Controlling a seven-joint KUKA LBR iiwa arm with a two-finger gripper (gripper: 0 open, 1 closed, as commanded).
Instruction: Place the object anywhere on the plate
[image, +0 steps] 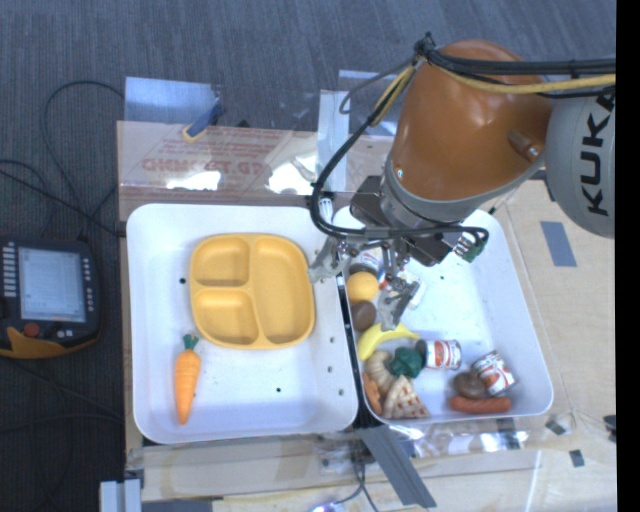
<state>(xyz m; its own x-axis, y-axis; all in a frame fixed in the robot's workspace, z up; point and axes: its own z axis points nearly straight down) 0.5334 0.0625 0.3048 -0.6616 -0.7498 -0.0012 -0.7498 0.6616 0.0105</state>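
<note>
Hand (388, 285) low over right bin (525, 300), beside yellow lemon (363, 287); cannot tell whether it grips anything. Lemon likely the target: looks light, hard, smooth, round, prone to rolling; best pinched across its middle. Banana (378, 340), pizza slice (403, 400), sausage (480, 404) crowd nearby. Yellow plate (250, 290) in left bin (150, 300), carrot (186, 378) beside it.

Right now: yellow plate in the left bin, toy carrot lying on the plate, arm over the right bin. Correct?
Not quite. In the camera view the toy carrot lies on the left bin floor, just below the yellow plate, not on it. The rest holds: plate in the left bin, arm over the right bin.
</note>
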